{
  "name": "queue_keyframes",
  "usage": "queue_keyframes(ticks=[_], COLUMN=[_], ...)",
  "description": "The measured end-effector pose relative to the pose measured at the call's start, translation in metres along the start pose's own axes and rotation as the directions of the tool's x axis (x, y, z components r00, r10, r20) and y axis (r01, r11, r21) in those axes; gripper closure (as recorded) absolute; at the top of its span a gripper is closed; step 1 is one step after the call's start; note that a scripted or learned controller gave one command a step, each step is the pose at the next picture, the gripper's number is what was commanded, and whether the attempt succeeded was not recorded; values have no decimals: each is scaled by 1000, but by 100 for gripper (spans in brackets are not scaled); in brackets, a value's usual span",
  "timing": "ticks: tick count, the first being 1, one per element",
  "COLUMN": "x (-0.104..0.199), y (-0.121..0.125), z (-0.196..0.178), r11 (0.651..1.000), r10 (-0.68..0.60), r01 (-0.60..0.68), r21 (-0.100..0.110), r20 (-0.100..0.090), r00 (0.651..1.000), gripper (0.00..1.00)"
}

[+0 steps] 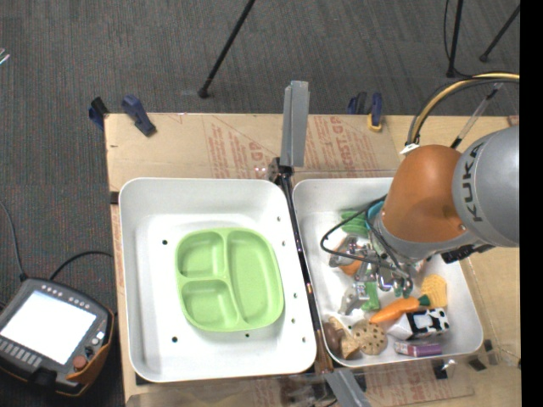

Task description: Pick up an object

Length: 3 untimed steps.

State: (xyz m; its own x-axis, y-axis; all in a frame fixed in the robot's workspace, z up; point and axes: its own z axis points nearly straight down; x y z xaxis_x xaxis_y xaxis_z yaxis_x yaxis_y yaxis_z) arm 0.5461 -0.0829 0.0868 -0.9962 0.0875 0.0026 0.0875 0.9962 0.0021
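Note:
My gripper (371,288) reaches down into the right bin (322,200), under the orange wrist band. Its tips sit among a pile of toy food: an orange carrot (393,311), a round cookie (369,337), a brown bread piece (342,337), a yellow waffle-like piece (436,290), a black-and-white cow-pattern block (427,321) and a purple item (417,348). A green item (356,220) and an orange-brown piece (349,261) lie just left of the wrist. Cables and the wrist hide the fingertips.
The left bin (140,227) holds a green three-compartment plate (229,279). A grey post (295,125) stands at the back between the bins. Blue clamps (136,114) grip the cardboard-covered bench's far edge. A teach pendant (51,333) lies on the floor at lower left.

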Motion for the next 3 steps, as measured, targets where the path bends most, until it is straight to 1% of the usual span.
queue_keyframes(ticks=[1,2,3], x=[-1,21,15], y=[3,68,73], z=[-10,-106,-142], r11=[1000,999,994], r10=[-6,-41,-106], r01=[6,41,106], r21=[0,-1,1], r20=[1,14,6], r00=[1000,999,994], gripper=[100,100,100])
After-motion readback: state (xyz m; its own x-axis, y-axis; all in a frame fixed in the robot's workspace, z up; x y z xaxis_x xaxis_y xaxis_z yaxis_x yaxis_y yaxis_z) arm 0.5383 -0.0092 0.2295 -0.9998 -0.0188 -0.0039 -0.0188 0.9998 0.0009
